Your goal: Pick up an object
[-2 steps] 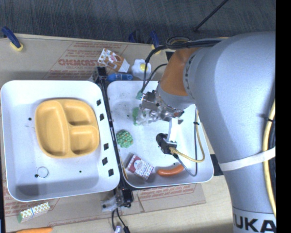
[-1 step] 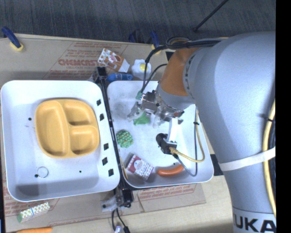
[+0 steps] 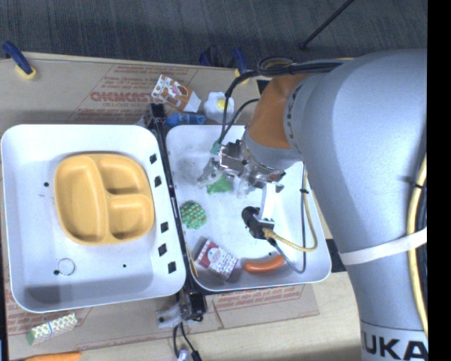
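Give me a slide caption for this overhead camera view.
Grey KUKA arm's gripper over a green object in the right white bin.

The arm [image 3: 361,179] ran off the frame's right and bottom edges and hid the right bin's [image 3: 182,147] upper right corner. The gripper [image 3: 229,173] covered most of a green item [image 3: 219,186] at the bin's centre; its kind was unclear. At lower left, an orange object [image 3: 54,356] was cut by the bottom edge. The small box's [image 3: 216,259] printing was too small to read.
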